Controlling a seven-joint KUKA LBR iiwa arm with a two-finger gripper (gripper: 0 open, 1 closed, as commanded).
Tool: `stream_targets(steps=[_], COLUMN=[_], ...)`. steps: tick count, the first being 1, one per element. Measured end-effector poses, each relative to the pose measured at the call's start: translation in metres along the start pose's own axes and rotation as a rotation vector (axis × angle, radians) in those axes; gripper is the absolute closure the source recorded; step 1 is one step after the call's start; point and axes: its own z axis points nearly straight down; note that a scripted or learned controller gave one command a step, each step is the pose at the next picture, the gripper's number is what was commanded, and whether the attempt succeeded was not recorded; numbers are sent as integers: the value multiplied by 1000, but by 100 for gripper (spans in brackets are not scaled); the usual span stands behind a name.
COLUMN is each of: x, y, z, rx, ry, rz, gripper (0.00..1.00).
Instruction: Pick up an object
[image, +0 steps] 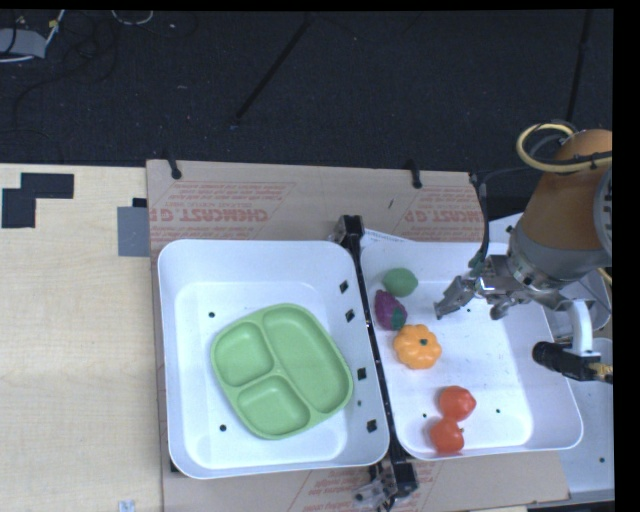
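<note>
Cardboard (300, 205) under bins prints mirrored "CHEMCREST"; pincer (468, 296) open, holding nothing, above right bin (540, 420).

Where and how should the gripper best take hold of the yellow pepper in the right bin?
Probably from straight above, fingers across the round body of the pepper, beside its green stem. It lies apart from the purple piece and the tomato, so both sides look free.

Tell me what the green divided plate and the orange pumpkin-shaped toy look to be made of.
Green divided plate: looks like moulded plastic, matte, one even colour with soft rounded rims. Orange pumpkin-shaped toy: probably plastic or rubber, smooth with a slight sheen; too small to tell which.
</note>
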Motion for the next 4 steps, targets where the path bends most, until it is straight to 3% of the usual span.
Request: stream_targets(steps=[2, 3, 4], x=[-2, -3, -5], y=[9, 8, 13], z=[100, 90, 46], rx=[-6, -1, -7], ry=[-1, 0, -1], rz=[0, 4, -1], gripper=[0, 100, 100])
